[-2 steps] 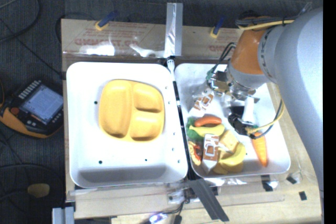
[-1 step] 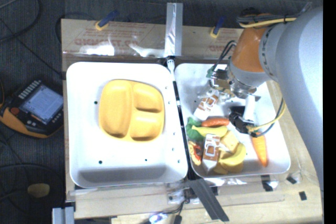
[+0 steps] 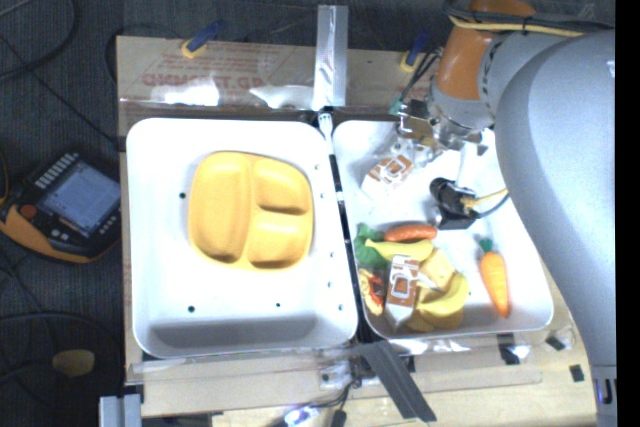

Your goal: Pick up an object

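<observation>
Tabletop (image 3: 150,75), brown board. Left bin (image 3: 150,315): yellow divided plate (image 3: 250,210) at centre. Right bin (image 3: 518,220): small packet (image 3: 388,171) near its far edge, pincer (image 3: 418,130) just beside it; I cannot tell whether clenched or released. Banana (image 3: 447,301) at near edge, carrot (image 3: 494,281) by right edge.

Open floor rings the yellow tray (image 3: 250,210) in the left bin (image 3: 240,307). In the right bin (image 3: 522,240), a toy heap (image 3: 412,277) (banana (image 3: 452,300), carrot (image 3: 494,283)) crowds the near end, while the arm (image 3: 565,165) overhangs its right side.
</observation>
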`<action>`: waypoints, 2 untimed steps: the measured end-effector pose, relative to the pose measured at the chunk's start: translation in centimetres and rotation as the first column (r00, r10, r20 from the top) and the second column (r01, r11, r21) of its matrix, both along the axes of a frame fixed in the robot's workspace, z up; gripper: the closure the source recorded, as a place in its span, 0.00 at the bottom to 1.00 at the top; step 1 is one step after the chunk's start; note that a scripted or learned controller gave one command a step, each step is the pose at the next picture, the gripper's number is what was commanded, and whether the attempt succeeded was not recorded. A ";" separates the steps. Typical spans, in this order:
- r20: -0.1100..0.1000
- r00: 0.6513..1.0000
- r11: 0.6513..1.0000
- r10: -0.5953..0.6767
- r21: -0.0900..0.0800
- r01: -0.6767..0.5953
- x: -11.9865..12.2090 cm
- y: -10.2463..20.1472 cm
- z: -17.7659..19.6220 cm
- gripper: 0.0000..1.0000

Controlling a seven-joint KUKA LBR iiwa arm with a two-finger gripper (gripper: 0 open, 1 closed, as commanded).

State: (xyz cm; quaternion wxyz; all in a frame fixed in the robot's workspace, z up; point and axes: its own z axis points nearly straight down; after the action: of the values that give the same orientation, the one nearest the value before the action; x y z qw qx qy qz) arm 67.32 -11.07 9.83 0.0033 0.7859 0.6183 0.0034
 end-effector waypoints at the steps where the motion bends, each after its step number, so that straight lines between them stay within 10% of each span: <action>1: -0.009 1.000 1.000 -0.006 -0.006 0.006 -0.5 -0.5 -1.0 0.00; 2: -0.005 1.000 1.000 -0.006 -0.012 0.006 -0.4 -0.6 0.0 1.00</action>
State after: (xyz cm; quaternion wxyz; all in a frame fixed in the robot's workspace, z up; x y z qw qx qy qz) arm 66.91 -11.64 9.88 0.0062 0.7877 0.6160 -0.0024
